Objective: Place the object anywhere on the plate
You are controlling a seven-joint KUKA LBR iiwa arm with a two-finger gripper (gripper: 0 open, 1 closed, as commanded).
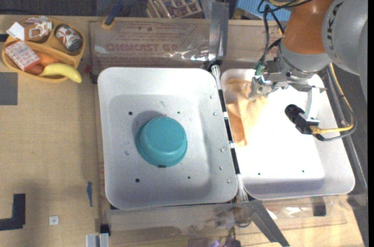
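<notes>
Hovering over the upper left part of the right bin (336, 181), my claw (261, 87) sits directly above an orange cloth (241, 111), which I take to be the object to be moved. Whether my claw is released or clenched I cannot tell from this slanted view, and I do not see the cloth held by it. The cloth lies crumpled against the left wall of the right bin, its upper part bunched just under my claw and a narrower strip trailing down along the wall toward the near side. It looks soft, thin and pale orange, with folds that would likely shift when pinched. The teal plate (162, 141), round and seemingly turned upside down, rests near the middle of the left bin (111, 94), well apart from the cloth, with the divide between the bins lying between them. My position suggests a pick at the bunched end, where the fabric stands highest. On the tabletop (47, 152) nothing obstructs that route.
</notes>
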